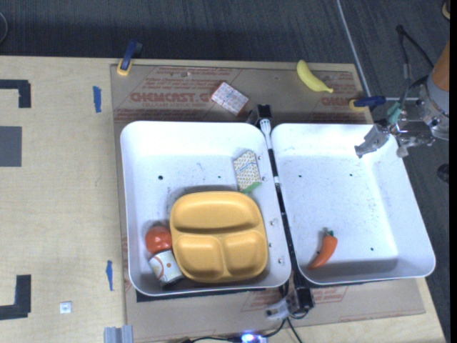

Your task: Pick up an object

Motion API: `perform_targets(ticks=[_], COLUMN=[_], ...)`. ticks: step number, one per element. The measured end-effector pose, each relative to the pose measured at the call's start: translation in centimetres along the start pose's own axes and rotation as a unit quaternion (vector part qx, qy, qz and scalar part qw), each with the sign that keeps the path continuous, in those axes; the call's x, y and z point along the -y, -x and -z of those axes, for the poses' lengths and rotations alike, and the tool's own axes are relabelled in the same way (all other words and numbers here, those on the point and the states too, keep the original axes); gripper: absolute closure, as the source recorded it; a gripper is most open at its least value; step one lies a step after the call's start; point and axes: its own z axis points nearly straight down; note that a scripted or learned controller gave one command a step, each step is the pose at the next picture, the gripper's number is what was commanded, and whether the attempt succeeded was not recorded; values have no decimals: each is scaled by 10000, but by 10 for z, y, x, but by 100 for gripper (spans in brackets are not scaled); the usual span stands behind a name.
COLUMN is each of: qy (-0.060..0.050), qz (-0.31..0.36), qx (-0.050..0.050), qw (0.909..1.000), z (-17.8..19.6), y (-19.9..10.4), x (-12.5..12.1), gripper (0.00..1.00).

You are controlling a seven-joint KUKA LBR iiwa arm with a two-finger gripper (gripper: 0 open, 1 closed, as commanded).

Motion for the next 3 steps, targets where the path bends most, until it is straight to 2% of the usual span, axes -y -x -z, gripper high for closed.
perform_targets(ticks=[1, 2, 3], qy=[0, 14, 17], qz=[-4, 4, -1], qx=[-1, 3, 2], qw=[10000, 10000, 10000], z=[-111, -169, -169], y=[-35, -68, -70], x=[40, 23, 37], gripper=[0, 0, 0])
